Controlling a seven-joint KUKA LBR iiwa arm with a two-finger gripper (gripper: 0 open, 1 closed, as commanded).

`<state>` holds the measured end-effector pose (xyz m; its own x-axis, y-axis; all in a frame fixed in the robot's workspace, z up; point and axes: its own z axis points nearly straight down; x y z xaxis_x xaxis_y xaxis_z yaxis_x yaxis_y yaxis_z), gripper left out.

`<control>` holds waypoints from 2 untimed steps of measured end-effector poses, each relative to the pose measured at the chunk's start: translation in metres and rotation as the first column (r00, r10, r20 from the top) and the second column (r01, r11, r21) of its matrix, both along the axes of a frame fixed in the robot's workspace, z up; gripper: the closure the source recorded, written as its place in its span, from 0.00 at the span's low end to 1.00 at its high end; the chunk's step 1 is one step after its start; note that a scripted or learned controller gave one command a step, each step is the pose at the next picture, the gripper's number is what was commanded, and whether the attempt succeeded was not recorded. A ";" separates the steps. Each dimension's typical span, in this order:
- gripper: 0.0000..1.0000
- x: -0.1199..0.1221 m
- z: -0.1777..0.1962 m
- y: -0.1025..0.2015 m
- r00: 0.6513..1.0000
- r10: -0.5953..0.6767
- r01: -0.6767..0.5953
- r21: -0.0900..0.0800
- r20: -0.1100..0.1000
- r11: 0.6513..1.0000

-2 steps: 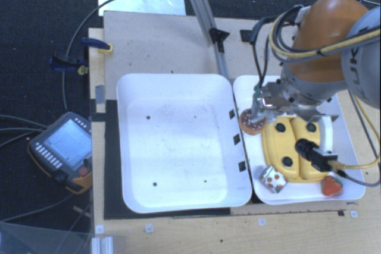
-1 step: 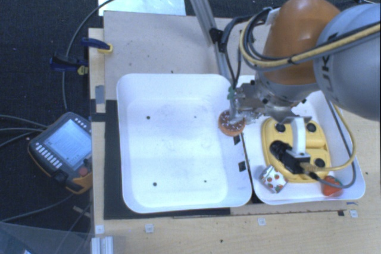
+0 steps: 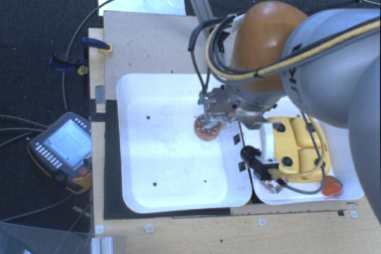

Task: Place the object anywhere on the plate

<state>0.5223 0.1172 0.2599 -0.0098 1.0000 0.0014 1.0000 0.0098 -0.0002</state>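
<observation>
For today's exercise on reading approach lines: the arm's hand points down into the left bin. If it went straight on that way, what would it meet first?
Most likely the small round brown object directly under the hand, lying on the left bin floor. Depth is hard to judge; they may already touch.

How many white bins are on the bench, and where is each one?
2. The left bin lies in the middle of the bench, with the gripper over it. The right bin sits beside it, mostly hidden under the arm.

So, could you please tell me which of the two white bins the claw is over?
The left bin: the claw hangs there above a small brown disc. The right bin holds a yellow object.
</observation>
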 end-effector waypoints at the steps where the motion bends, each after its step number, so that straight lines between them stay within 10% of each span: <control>1: 1.00 -0.017 -0.032 0.049 1.000 -0.001 0.001 0.000 -0.003 1.000; 2: 0.00 -0.015 -0.030 0.046 1.000 -0.006 0.006 -0.001 0.000 1.000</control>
